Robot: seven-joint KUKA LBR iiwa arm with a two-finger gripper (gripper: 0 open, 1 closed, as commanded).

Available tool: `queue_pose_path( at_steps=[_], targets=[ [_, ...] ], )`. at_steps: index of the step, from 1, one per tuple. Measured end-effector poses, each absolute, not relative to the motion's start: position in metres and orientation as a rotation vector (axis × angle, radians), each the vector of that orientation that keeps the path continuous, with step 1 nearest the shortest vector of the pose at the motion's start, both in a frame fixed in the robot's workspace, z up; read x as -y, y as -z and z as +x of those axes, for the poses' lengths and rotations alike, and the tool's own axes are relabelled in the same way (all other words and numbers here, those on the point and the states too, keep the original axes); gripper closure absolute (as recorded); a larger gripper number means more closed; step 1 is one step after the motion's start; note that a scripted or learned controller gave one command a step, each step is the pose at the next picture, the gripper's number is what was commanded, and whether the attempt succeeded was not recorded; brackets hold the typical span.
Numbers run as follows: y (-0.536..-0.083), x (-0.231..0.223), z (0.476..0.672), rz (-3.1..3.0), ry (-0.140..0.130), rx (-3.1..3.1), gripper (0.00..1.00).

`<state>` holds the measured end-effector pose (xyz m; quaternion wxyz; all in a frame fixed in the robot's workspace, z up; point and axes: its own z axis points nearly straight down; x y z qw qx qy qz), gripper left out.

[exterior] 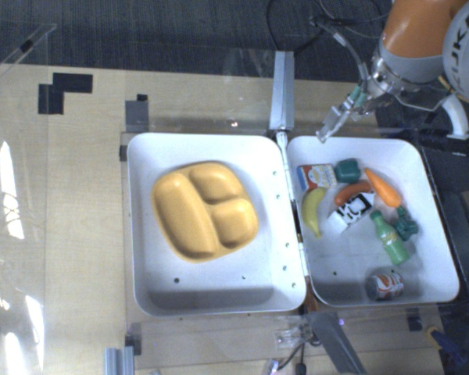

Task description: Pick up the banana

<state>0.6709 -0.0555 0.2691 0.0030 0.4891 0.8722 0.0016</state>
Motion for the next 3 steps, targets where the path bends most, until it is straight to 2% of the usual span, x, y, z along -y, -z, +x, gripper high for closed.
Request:
queue_pose_path(
  at_steps=[1,2,3],
  targets=[
    [-0.183,0.009,0.621,1.413,-0.003,-2.804,0.00],
    [-0.184,0.046,0.565,1.577,-0.003,-2.714,0.00],
    [-0.184,0.004,0.580,1.475,-0.004,-2.770,0.00]
  ],
)
